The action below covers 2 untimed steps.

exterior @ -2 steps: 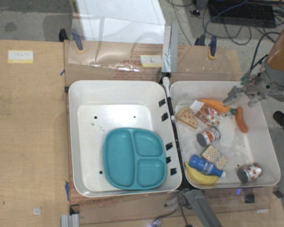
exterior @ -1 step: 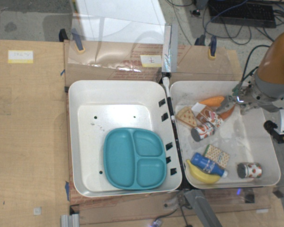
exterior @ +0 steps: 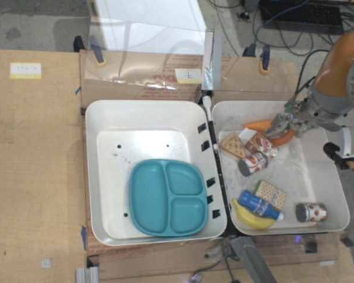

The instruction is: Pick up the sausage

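On the left of the bench sits the left shallow white plastic bin [exterior: 100, 158]. A teal plastic plate with three compartments [exterior: 167, 198] lies flat in its near half.

Just right of the black-clipped divide is the right shallow white plastic bin [exterior: 318, 181], which holds the clutter. At its far left lies a tan wedge-shaped cracker [exterior: 231, 146]. Right of that, a red-and-white printed packet [exterior: 261, 144] rests against a grey cylindrical can with a red label [exterior: 251, 163], which lies on its side. Along the near wall, a yellow plastic banana [exterior: 250, 219] curves under a blue bottle lying on its side [exterior: 260, 206]. A small checkered tan box [exterior: 270, 192] sits just beyond them. Farther right on the near side, a short red-and-white tin [exterior: 311, 212] lies on its side, apart from the rest.

In the far part of this bin, an orange carrot-shaped toy [exterior: 257, 124] points left. Just right of it and slightly nearer lies the reddish-orange sausage [exterior: 285, 138], close beside the printed packet.

The gripper [exterior: 281, 124] hangs low over the gap between the carrot and the sausage, right at the sausage's far edge. Its metal parts blur together here, so I cannot tell whether it is wide, narrow or holding anything. The grey arm with its orange band [exterior: 337, 69] reaches in from the far right.
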### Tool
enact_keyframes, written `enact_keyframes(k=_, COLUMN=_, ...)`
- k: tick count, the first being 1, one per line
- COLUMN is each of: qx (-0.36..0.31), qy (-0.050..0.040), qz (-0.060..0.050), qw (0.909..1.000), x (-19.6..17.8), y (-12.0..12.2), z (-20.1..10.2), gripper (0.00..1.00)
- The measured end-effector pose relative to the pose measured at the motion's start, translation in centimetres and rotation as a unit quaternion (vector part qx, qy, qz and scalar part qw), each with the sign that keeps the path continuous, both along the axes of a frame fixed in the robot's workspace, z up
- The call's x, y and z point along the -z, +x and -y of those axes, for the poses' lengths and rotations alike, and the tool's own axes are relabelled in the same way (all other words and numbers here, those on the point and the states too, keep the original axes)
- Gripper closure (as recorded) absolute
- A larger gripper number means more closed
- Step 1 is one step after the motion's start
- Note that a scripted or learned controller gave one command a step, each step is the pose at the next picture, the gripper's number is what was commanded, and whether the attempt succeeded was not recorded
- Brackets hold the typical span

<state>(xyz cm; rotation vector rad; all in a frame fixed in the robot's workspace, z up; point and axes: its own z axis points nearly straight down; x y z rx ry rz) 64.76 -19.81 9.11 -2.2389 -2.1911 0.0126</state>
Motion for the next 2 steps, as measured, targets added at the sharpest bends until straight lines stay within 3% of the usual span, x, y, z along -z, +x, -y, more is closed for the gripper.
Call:
enact_keyframes(k=1, qx=0.0, qy=-0.0013, qz=0.002, qw=1.0, x=-1.2, y=0.1, z=0.1, gripper=1.0)
enact_keyframes(k=2, qx=0.088, qy=-0.0012, qz=0.007, qw=0.9961, x=-11.3, y=1.0, z=-7.0, gripper=1.0)
